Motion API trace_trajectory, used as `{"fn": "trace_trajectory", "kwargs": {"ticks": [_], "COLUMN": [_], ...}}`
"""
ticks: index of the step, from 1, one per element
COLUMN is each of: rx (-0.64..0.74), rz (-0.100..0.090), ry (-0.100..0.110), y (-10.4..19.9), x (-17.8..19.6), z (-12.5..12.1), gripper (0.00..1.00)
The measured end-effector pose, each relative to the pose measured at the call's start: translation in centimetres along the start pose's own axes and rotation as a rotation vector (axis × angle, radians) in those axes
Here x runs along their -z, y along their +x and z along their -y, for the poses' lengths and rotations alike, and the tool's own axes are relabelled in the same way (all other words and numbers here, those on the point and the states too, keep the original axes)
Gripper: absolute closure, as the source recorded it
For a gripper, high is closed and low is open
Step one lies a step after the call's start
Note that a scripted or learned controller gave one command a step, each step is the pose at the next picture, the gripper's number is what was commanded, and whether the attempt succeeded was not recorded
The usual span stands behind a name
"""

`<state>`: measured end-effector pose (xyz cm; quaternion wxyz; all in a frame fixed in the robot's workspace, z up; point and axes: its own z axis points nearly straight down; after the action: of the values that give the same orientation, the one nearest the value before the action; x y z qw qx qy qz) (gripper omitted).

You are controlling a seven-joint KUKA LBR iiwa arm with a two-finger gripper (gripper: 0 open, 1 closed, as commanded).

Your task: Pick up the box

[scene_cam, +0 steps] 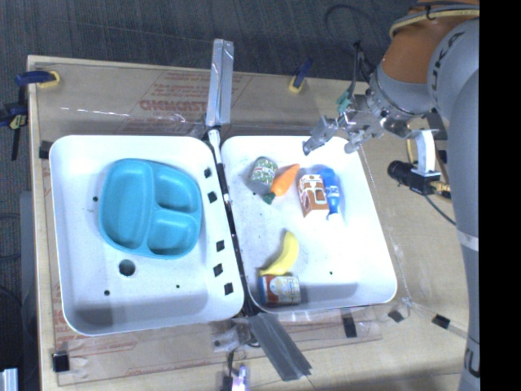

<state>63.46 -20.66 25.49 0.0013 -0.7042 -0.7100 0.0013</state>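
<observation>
The box (311, 195) is small and orange-brown with a picture on its face. It lies in the right bin (370, 243), near the far side, and touches a blue bottle (330, 189) on its right. My gripper (335, 142) hangs above the far rim of that bin, up and to the right of the box. Its two fingers are spread open with nothing between them.
An orange carrot (284, 179) and a crumpled green-grey packet (262, 172) lie just left of the box. A banana (282, 252) and a can (281, 289) sit near the front rim. The left bin (73, 283) holds a blue divided tray (152, 206).
</observation>
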Motion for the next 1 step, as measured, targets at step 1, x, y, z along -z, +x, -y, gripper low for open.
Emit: {"fn": "trace_trajectory", "kwargs": {"ticks": [1], "rx": [-0.037], "rz": [0.0], "ry": [0.002], "y": [9.66], "x": [-9.94], "z": [3.69], "gripper": [0.0]}}
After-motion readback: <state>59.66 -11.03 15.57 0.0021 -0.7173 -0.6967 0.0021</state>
